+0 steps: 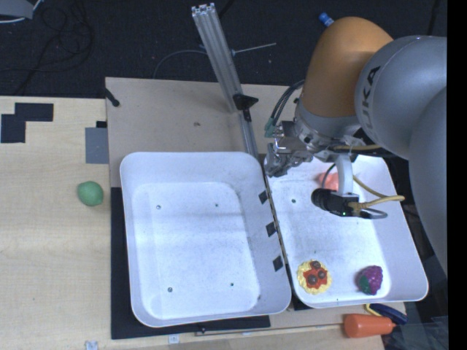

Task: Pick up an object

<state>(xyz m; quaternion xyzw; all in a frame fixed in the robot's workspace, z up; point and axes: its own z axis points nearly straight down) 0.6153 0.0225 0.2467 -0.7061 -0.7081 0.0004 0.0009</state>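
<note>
The right bin (408, 268) holds a small toy pizza (314, 276) and purple toy grapes (370, 278) near its front edge, and a pink object (329, 180) near its back edge, partly hidden by the arm. The claw (279, 160) hangs over that bin's back left corner; its state cannot be told. A green ball (90, 193) lies on the bench (44, 254), left of the left bin (146, 168).

From my seat I see a pale wooden bench (44, 254) with 2 shallow white bins side by side, the left bin (191, 246) touching the right bin (398, 257) along a seam carrying 3 small black clips (271, 228). A black mat (117, 283) lies under them. Behind the bench, a dark carpeted floor (131, 35) holds loose cables (73, 20). A slanted aluminium rail (222, 64) rises from the bins' far edge. Lighting is even.
</note>
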